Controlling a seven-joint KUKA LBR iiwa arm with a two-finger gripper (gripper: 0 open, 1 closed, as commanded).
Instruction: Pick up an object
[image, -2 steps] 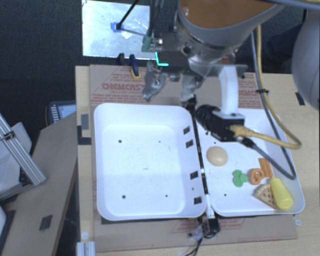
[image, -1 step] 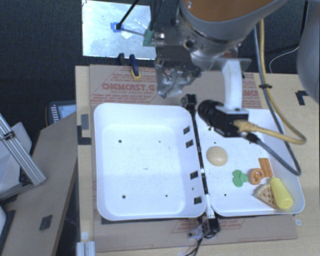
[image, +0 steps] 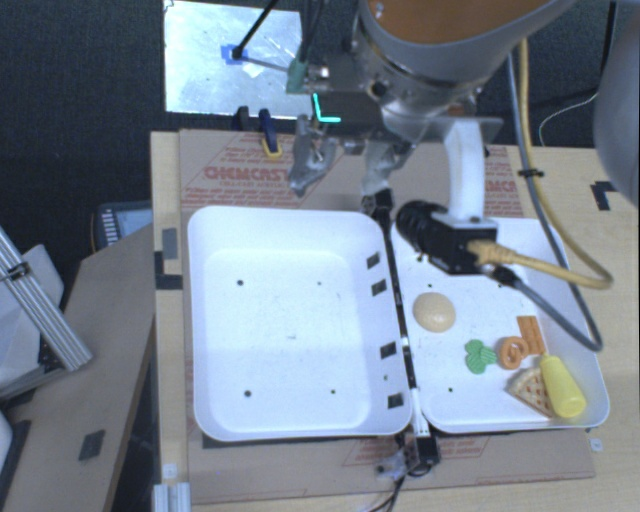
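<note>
Fingers of the gripper hang spread apart with nothing between them above the bins' far edge, while a beige round object lies in the right bin.

The tabletop carries a printed cardboard sheet — on it, two white bins side by side.
</note>
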